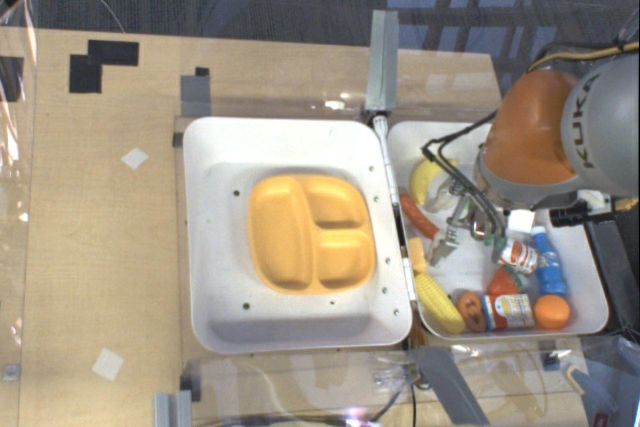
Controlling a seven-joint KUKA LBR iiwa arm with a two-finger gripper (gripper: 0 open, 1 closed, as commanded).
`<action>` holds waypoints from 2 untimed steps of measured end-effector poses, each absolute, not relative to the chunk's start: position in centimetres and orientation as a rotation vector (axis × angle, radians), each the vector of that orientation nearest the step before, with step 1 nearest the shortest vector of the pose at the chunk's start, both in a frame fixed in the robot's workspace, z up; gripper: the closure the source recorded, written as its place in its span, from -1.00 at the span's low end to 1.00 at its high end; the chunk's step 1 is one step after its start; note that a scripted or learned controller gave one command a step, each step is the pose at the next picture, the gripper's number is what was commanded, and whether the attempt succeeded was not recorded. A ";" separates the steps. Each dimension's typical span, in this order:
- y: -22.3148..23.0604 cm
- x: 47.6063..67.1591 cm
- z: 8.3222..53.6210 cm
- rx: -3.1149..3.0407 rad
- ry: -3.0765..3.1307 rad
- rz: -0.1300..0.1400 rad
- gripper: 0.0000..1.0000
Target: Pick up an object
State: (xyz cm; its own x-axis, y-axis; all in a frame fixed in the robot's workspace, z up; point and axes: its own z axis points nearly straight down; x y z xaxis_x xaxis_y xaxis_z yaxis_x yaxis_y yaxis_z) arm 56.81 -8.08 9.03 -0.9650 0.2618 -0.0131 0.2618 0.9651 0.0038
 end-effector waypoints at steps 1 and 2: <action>-9.2 61.2 8.9 0.558 3.080 0.003 -1.00; -4.7 64.9 19.0 0.976 2.971 0.008 -1.00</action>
